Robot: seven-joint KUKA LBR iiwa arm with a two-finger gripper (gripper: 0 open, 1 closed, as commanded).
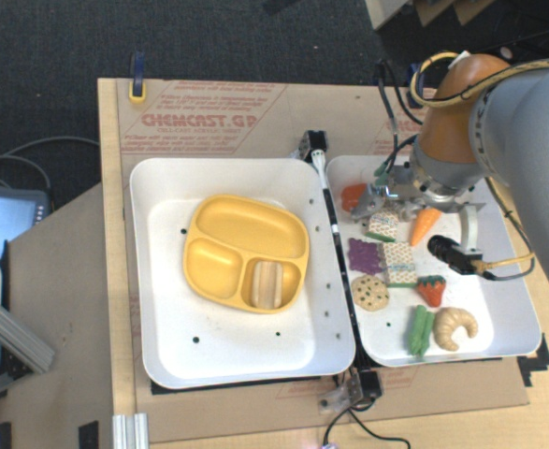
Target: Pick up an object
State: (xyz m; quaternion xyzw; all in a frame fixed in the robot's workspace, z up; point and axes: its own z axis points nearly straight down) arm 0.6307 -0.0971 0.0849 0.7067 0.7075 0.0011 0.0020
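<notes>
1. The end effector (403, 197) hangs over the far half of the right bin (517, 321). The grey arm (527, 129) above hides it, so I cannot tell how far open it is or whether it has hold of anything.
2. Closest around it are a red piece (353, 196) on its left, an orange carrot (426, 223) just on its near side, and a patterned packet (383, 227) beside the carrot.
3. Nearer to me in the same bin lie a purple piece (368, 255), a second patterned packet (400, 267), a cookie (371, 294) and a strawberry (431, 290). All of them are crowded towards the bin's left wall.
4. A green pod (420, 330) and a croissant (456, 327) sit side by side near the bin's front rim. There is bare white floor to their right.
5. The left bin (162, 344) touches the right one along their shared edge. A yellow divided plate (246, 237) sits at its middle with a pale item (267, 283) in one small compartment, and open floor runs all round the plate.
6. Both bins rest on the desk (209, 120), with a bare margin along its far side.
</notes>
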